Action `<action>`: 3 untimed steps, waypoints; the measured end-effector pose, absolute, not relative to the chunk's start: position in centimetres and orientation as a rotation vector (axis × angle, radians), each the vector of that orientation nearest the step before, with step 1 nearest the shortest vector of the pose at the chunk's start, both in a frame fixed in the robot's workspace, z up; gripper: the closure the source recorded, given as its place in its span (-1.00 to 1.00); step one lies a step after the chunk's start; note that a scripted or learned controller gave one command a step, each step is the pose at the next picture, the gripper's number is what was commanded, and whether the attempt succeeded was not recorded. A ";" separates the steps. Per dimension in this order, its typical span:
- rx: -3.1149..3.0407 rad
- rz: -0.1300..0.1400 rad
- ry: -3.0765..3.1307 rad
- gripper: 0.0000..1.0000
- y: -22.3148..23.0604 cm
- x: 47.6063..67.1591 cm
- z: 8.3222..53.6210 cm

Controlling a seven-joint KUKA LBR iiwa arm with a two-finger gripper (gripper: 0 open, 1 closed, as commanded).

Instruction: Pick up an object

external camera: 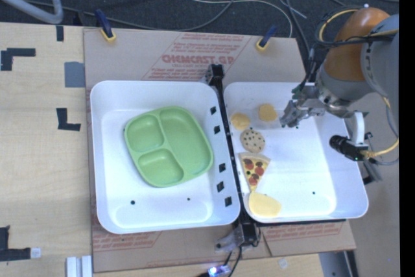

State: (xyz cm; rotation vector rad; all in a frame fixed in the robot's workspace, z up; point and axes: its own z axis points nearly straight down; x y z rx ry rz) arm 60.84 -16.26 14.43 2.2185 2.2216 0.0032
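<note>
Claw (290,119) of mine hangs over the right bin (324,194), beside a yellow piece (267,113). Nothing picked yet. Next I must go down onto it.

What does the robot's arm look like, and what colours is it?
The arm is chunky and rounded, mostly grey, with a bright orange band round it like a bracelet. A thin yellow cable loops beside the orange part. At its end is a small dark gripper of metal parts. A white piece with a black knob sticks out lower down.
</note>
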 end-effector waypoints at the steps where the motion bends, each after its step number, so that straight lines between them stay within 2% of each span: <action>1: 2.217 0.004 2.221 1.00 -15.8 60.7 20.7; 2: 2.218 0.003 2.222 1.00 -15.8 60.8 23.7; 3: 2.218 -0.002 2.229 1.00 -10.5 59.5 22.4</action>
